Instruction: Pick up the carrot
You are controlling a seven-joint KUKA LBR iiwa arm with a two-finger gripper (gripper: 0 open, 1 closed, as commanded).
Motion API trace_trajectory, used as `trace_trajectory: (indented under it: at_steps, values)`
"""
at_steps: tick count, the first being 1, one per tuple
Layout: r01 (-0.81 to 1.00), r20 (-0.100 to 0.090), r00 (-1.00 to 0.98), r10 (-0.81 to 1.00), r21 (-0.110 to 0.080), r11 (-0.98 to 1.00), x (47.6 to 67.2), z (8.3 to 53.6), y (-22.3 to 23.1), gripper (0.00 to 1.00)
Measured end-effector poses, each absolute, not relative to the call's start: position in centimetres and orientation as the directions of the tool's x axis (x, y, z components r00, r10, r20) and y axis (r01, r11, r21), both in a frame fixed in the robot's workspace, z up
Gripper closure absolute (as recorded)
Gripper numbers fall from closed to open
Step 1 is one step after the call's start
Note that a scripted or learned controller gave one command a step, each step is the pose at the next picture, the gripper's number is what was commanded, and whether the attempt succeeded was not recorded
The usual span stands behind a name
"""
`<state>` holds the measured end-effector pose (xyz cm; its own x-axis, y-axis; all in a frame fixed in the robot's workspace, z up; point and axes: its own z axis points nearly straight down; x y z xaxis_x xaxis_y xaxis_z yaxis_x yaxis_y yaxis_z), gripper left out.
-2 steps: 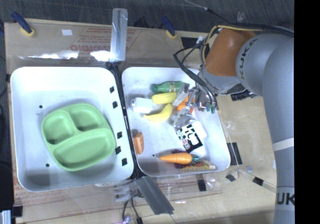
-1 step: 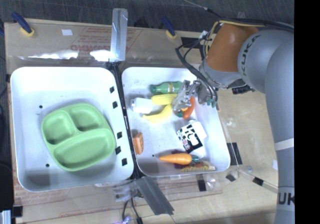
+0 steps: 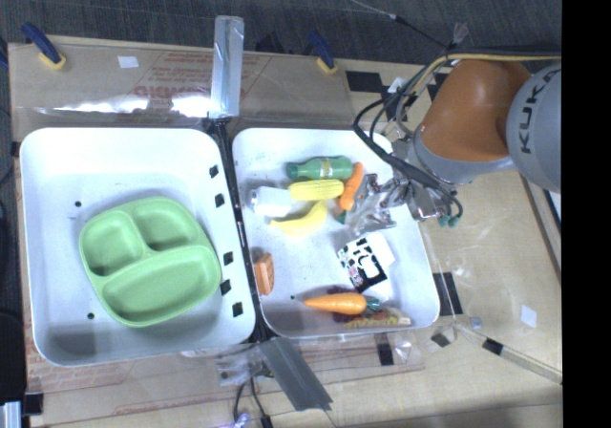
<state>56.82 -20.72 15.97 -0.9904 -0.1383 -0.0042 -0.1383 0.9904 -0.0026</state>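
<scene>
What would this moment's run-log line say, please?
task: carrot pick | gripper: right bin, beside small carrot | large carrot: near front wall

White letters "KU" on the grey arm (image 3: 535, 125), faint unreadable red print on the bench's plastic sheet (image 3: 181, 73)

A robot lab is shown. Two white bins (image 3: 124, 144) are set on a bench (image 3: 496, 264) covered in taped plastic, blue clamps (image 3: 43, 44) are fixed on, and cables (image 3: 382, 116) are seen.
</scene>
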Motion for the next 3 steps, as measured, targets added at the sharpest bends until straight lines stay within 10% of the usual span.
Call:
trace_trajectory:
  at_steps: [1,2,3]
  values:
    - [-0.138,-0.001,-0.99,-0.138,-0.001,0.99,56.7,15.8,-20.7,0.0]
    - [-0.421,0.002,-0.907,-0.421,0.002,0.907,51.7,14.4,-18.0,0.0]
    - [-0.368,-0.008,-0.93,-0.367,0.003,0.93,59.1,10.6,-20.4,0.0]
